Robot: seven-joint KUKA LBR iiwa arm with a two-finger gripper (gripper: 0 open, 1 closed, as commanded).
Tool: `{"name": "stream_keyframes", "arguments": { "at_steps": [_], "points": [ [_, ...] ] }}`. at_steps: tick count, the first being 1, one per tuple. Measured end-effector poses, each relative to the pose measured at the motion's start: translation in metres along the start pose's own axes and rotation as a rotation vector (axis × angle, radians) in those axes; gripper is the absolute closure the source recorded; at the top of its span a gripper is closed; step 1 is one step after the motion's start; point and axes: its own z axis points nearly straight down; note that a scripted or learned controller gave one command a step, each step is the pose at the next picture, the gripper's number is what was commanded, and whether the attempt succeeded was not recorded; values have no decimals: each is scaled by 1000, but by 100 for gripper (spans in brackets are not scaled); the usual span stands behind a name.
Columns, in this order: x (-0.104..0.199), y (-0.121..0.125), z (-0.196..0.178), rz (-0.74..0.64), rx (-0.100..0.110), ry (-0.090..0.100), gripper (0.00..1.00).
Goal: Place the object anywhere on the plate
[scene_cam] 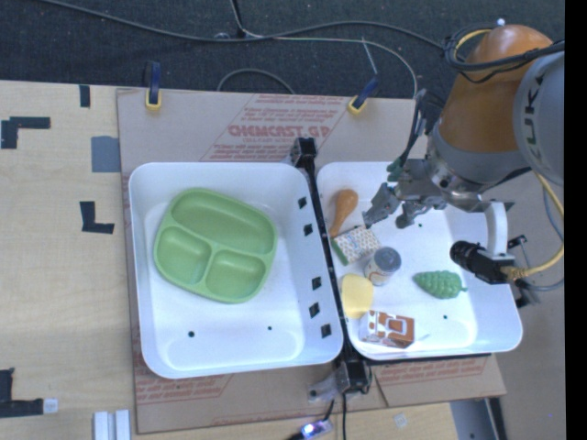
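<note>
On the left, green three-compartment plate (215, 246) lay in the left bin (151, 337), nothing on it. Right bin (500, 333) held an orange carrot (343, 207), patterned packet (357, 244), small grey-lidded can (383, 264), yellow block (358, 294), brown-and-white box (391, 329), green leafy piece (438, 284). Gripper (393, 211) hovered over the right bin near the carrot, fingers apart, gripping nothing. Which item was the target: couldn't tell.

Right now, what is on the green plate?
Nothing lies on the green plate; its three compartments show bare. The gripper hovers over the right bin, among the toys.
</note>
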Motion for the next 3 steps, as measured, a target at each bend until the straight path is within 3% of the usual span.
{"name": "stream_keyframes", "arguments": {
  "at_steps": [2, 3],
  "points": [
    [98, 19, 27, -1, 3, 0, 100],
    [152, 40, 29, -2, -1, 0, 100]
  ]
}}
